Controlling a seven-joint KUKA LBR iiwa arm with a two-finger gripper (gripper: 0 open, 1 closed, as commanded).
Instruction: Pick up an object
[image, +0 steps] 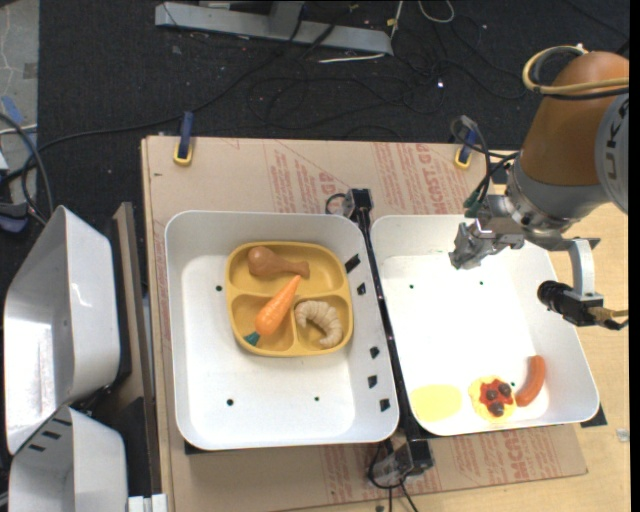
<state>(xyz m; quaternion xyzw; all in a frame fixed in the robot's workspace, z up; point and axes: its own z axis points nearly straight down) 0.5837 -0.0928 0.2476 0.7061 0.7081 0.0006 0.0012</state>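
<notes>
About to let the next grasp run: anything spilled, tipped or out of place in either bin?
Nothing stands out. The yellow divided plate sits flat in the left bin, food in its compartments. The orange sausage, flat yellow disc and small red-topped piece lie along the right bin's near edge.

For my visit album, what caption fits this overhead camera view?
Robot gripper hovers over the right bin near toy food; a yellow plate of toy food sits in the left bin.

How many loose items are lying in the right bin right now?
3, all near its front edge: a flat yellow piece, a small red pizza-like piece beside it, and a sausage furthest right. None looks hidden.
</notes>
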